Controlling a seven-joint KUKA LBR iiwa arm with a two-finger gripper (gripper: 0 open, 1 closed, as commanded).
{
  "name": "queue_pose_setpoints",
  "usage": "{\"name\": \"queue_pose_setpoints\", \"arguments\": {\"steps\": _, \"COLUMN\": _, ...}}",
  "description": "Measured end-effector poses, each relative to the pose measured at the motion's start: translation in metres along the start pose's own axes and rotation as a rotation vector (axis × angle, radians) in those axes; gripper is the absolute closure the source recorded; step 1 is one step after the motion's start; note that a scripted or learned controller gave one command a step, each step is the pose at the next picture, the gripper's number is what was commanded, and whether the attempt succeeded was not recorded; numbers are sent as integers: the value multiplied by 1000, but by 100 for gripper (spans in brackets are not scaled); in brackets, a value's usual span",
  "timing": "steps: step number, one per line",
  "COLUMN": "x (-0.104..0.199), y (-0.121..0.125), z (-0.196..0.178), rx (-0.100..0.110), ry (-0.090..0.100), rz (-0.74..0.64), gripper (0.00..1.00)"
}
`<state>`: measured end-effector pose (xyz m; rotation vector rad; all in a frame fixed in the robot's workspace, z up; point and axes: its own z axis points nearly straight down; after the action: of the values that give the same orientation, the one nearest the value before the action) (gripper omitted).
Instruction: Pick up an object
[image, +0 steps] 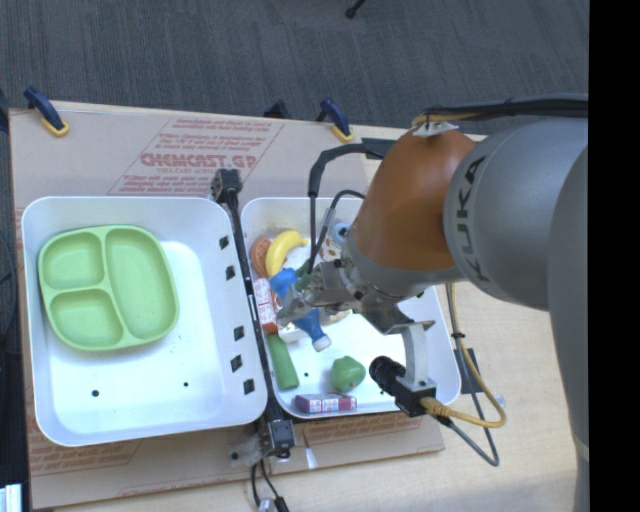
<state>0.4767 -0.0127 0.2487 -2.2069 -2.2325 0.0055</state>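
Two white bins sit side by side on the bench (520, 440), over a brown cardboard sheet (200, 155) printed in red. The arm (480, 210), grey with an orange band, reaches in from the right and covers the upper right part of the right bin (440, 385). The left bin (130, 400) holds a green three-compartment plate (108, 287) in its upper left area, lying flat. The gripper (305, 300) is low over the middle of the right bin, among the objects there; its own parts hide the fingers, so whether it is open or closed, or has hold of anything, cannot be told. A blue object (318, 333) lies directly at the gripper, touching or just below it. A yellow banana (286, 243) lies near the bin's upper left, with an orange object (263, 255) just beside it. A green cylinder (282, 362) lies along the left wall, tilted. A round green fruit (346, 373) rests near the bin's lower middle, apart from the gripper. A small pink-and-white box (325, 404) lies flat against the bottom wall. A yellow cable (470, 415) loops over the bench at the bin's lower right corner.
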Motion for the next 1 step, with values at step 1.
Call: {"name": "queue_pose_setpoints", "arguments": {"steps": 1, "x": 0, "y": 1, "z": -10, "rx": 0, "ry": 0, "rz": -5, "gripper": 100}}
